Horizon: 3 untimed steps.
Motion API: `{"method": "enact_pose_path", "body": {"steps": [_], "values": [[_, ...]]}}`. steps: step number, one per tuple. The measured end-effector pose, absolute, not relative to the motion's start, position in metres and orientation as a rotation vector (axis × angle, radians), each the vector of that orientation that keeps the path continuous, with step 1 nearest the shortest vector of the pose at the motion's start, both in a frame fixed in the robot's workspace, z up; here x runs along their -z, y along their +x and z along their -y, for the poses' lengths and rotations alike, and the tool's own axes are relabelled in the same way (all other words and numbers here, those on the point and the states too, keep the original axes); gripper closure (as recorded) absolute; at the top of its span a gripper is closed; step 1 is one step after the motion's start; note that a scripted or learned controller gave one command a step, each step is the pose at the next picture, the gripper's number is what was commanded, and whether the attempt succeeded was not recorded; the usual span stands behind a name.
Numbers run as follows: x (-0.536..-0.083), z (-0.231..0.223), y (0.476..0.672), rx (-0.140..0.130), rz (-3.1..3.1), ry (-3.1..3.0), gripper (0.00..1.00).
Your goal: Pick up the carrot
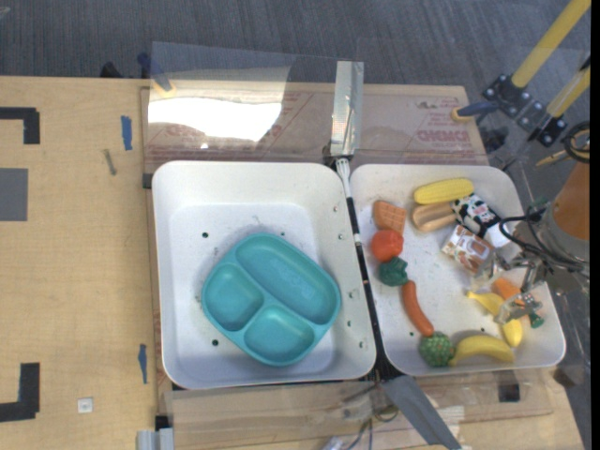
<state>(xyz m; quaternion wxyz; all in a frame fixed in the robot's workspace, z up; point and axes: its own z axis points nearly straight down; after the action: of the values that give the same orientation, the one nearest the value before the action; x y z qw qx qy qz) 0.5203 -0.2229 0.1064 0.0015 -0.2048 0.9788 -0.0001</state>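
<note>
Orange and long, the carrot (417, 307) is lying on the floor of the right bin (539, 359), near the wall between the two bins. A tomato (386, 245) and a small green vegetable (394, 272) are sitting just above its top end, and a broccoli (435, 349) is sitting just past its bottom end, next to a banana (485, 348).

The hand (527, 287) is hanging over the far right side of the same bin, above a pile of little toy foods (I cannot tell if it is released or clenched, as the wires and toys around it are hiding that). Nothing is touching the carrot, so I think the picking up is not started yet.

Next, I think the hand is needing to go left across the bin, come down over the middle of the carrot, and close across its thin body. The left bin (173, 345) is holding a blue-green tray (270, 298).
</note>
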Motion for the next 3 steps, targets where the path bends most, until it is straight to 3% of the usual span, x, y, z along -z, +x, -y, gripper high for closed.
{"method": "enact_pose_path", "body": {"steps": [1,2,3], "values": [[-0.269,0.195,0.536,0.013,-3.064,-0.615,1.00],[-0.275,0.195,0.537,0.006,-3.066,-0.610,1.00],[-0.387,0.221,0.519,0.018,-3.050,-0.681,1.00]]}}
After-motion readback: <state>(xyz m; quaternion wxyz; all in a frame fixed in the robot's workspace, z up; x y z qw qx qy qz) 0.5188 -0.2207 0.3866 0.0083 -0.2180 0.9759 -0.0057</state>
